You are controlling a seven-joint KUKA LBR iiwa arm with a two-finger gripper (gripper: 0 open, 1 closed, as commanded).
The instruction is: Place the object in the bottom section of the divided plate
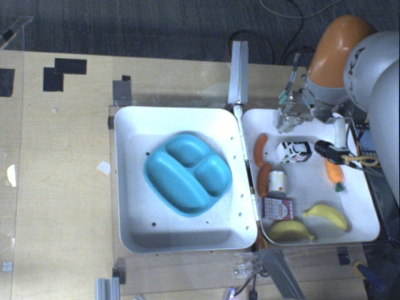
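Note:
A blue divided plate (187,172) lies in the left white bin (134,230), its long bottom section toward the near left and two smaller sections at the far right. My gripper (286,122) hangs over the far left corner of the right bin (369,227), just above an orange sausage (260,146) and a black-and-white patterned object (295,152). I see nothing between its tips.
The right bin also holds a darker red sausage (264,177), a small white can (277,181), a purple-red box (278,208), a carrot (335,172), a yellow banana (326,215) and a greenish banana (290,230). A metal rail (237,74) stands between the bins.

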